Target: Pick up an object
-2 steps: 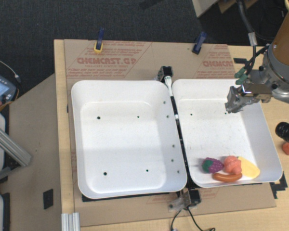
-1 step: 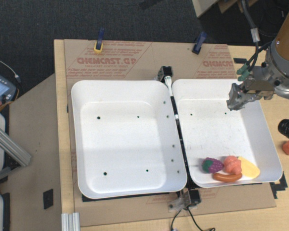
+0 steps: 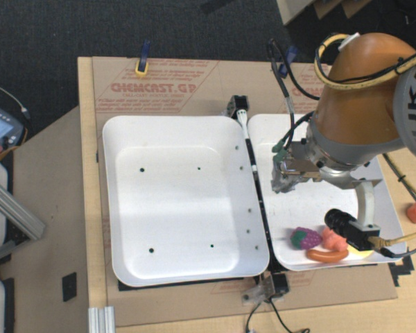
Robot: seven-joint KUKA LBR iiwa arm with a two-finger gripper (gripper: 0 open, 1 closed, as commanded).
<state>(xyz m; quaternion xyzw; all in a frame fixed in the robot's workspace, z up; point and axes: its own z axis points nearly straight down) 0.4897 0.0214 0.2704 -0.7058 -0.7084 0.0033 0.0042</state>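
The gripper [image 3: 288,177] hangs over the left half of the right bin [image 3: 265,136], close to the edge it shares with the left bin [image 3: 173,200] and about midway between that bin's far and near edges; from this slant the arm's wrist covers most of it, so I cannot tell whether it is spread or closed, and nothing can be seen caught in it. The candidates all lie bunched along the right bin's near edge: a purple piece [image 3: 306,238] nearest the shared edge, a pink piece [image 3: 333,241] just beside it and apparently touching, an orange sausage-shaped piece [image 3: 327,254] lying flat against the near rim below those two, and a yellow piece [image 3: 361,254] at its right end. The step in hand looks like the approach, with the gripper well apart from the cluster. To do it well, I would pick the purple piece, since its left side is free of neighbours, and come straight down over it with the gripper opened wide before descending. The orange piece hugs the rim, so one side of a grasp there would likely strike the bin wall. The tight crowding risks nudging a neighbour instead of pinching cleanly.
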